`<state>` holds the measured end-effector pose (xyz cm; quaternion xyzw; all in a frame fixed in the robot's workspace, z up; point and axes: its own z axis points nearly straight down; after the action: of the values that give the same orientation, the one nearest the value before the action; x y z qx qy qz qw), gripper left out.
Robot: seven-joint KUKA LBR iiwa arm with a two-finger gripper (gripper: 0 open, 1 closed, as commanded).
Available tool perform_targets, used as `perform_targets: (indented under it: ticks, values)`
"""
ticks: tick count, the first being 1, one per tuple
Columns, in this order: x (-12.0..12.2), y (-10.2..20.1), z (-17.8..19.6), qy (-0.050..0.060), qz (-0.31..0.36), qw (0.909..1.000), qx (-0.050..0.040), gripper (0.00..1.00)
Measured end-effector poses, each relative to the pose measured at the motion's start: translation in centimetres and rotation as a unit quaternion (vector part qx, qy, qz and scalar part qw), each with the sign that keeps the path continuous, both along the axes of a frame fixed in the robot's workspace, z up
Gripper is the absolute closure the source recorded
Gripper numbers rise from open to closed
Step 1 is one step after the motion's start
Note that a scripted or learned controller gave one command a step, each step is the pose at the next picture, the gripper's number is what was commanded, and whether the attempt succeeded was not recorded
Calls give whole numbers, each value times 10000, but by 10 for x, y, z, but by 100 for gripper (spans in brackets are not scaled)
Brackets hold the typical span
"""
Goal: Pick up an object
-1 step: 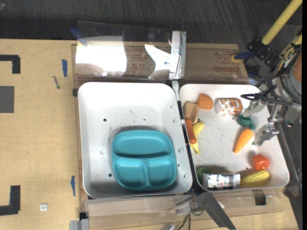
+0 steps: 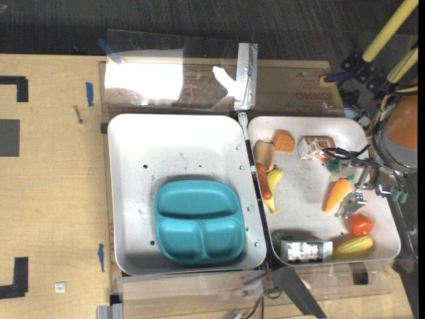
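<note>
Lying in the right bin (image 2: 382, 228) are the small toy foods that could be picked. An orange carrot (image 2: 336, 195) sits tilted near the middle right, just beside the gripper (image 2: 352, 203), which reaches in from the right edge amid dark cables. Whether its fingers are apart or together cannot be told; nothing shows clearly between them. A red tomato (image 2: 360, 225) lies just below the gripper, and a yellow corn cob (image 2: 354, 246) rests beneath that, against the bin's near wall. To the left of the corn lies a silver can (image 2: 307, 250) on its side, with something dark green (image 2: 281, 237) at its left end. Along the left wall of this bin are a tan piece (image 2: 265, 153), a red-orange stick (image 2: 264, 181) and a yellow banana (image 2: 272, 190), touching one another. An orange wedge (image 2: 284, 141) sits near the far wall, and a crinkled wrapper packet (image 2: 315, 147) lies to its right.

The arm (image 2: 404, 135), with its orange band, comes in at the right edge of the view.

The left bin (image 2: 126, 178) touches the right bin along its side. It holds a teal divided tray (image 2: 199, 221), lying flat near the front.

Both bins stand on a wooden bench (image 2: 46, 178). Behind them is a clear plastic sheet (image 2: 172, 78) with a strip of silver tape (image 2: 246, 75).
</note>
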<state>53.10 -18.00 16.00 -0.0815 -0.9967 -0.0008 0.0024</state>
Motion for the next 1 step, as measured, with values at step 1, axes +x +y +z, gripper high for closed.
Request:
perform_targets:
  ticks: [1]
  values:
    - [15,-8,-71,-71,0,10000,-22,0]
